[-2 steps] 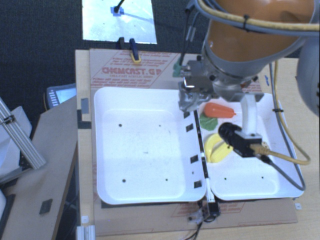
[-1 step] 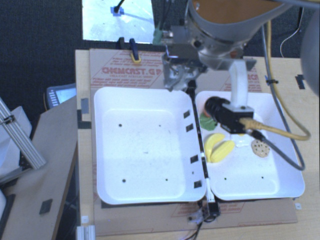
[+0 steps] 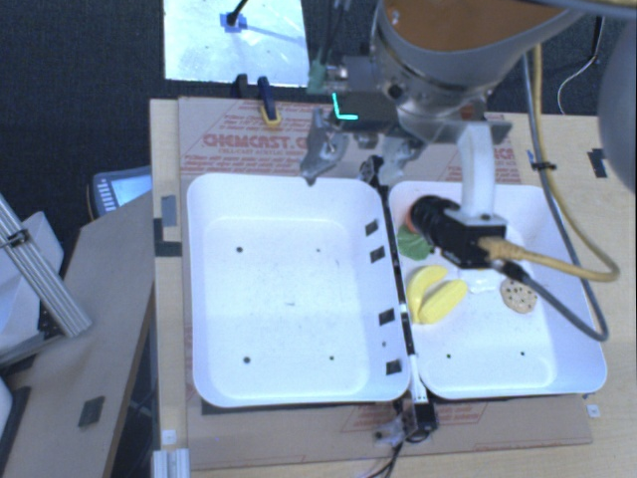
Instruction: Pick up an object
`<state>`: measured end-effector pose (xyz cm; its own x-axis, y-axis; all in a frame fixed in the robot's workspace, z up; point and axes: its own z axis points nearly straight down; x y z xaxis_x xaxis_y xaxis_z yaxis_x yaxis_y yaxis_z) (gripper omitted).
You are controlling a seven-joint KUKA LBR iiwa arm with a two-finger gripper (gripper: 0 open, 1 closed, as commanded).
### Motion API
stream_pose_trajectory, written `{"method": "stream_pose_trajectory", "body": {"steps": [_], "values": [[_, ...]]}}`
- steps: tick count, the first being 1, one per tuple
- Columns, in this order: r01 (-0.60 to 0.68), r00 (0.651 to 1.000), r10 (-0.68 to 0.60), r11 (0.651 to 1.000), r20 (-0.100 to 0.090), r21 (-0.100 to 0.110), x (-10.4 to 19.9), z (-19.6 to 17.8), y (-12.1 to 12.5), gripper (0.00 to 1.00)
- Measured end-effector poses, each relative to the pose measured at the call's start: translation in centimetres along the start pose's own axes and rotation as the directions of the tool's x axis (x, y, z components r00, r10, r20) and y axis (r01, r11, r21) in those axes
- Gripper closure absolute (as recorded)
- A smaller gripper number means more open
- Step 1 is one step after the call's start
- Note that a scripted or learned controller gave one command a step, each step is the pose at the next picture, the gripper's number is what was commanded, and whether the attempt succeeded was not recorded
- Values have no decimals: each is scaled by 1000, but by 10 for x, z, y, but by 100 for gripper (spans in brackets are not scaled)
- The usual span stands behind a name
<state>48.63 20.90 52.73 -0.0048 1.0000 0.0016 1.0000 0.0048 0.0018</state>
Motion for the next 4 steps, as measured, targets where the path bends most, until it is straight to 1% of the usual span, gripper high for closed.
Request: {"method": "stream_pose_trajectory", "body": {"steps": [1,2,3,4], "values": [[5,1000,-5,1000,-2,-3,0,-12,0,100],[6,1000,-6,1000,-1,-1,0,-11,0,0],[10,1000,-10,1000,-3,-4,0,-22,1,100],[-9,1000,9,1000,8,15,-40,123,-1,100]]}}
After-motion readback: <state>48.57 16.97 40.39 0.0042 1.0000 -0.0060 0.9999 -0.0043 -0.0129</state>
